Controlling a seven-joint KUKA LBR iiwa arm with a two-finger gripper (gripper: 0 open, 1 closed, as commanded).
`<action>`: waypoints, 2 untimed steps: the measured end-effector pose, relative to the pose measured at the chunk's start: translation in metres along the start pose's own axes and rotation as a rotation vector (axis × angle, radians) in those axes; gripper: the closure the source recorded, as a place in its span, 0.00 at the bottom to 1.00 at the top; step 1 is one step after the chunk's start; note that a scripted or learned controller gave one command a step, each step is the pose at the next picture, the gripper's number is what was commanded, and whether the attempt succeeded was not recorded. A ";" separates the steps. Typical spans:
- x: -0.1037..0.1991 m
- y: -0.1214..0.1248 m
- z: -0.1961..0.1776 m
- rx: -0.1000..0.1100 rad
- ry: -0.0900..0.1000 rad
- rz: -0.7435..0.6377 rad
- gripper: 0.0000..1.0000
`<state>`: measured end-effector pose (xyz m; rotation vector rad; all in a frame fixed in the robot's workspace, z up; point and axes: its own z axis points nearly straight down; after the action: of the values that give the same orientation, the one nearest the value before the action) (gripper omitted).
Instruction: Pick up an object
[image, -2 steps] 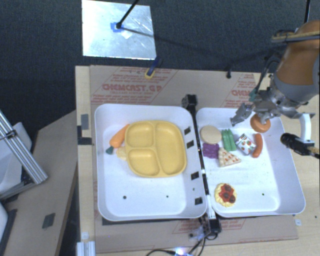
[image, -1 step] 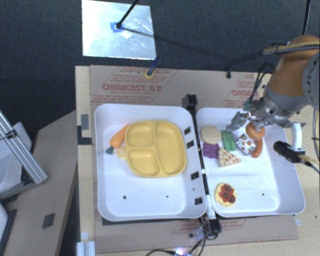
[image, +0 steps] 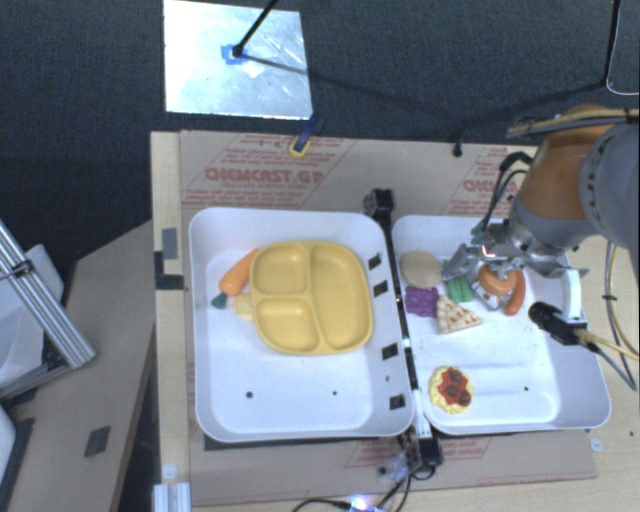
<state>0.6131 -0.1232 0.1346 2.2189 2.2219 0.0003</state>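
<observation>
Two shallow white bins sat side by side on the worktop (image: 120, 300), the left bin (image: 215, 330) and the right bin (image: 560, 390). The left bin held three things: one yellow divided plate (image: 305, 298) near its middle, one orange carrot (image: 238, 272) touching the plate's left edge, and one small pale yellow piece (image: 243, 306) just beside the plate below the carrot. The right bin held six toy foods: one tan round bun (image: 421, 268) at its far left, one purple piece (image: 422, 300) just near of the bun, one green piece (image: 458, 289) to the right of that, one pizza slice (image: 458, 317) near of the green piece, one orange-red sausage (image: 503, 288) further right, and one round yellow tart with red topping (image: 451, 389) well apart at the near side. The grey arm came in from the right, and its gripper (image: 472, 262) hung over the green piece and the sausage; whether the fingers were released or clenched could not be told.
</observation>
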 end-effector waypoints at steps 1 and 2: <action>-0.002 0.003 -0.002 -0.012 -0.004 0.002 0.00; -0.002 0.004 -0.012 -0.014 -0.006 0.000 1.00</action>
<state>0.6172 -0.1257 0.1467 2.2093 2.2112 0.0090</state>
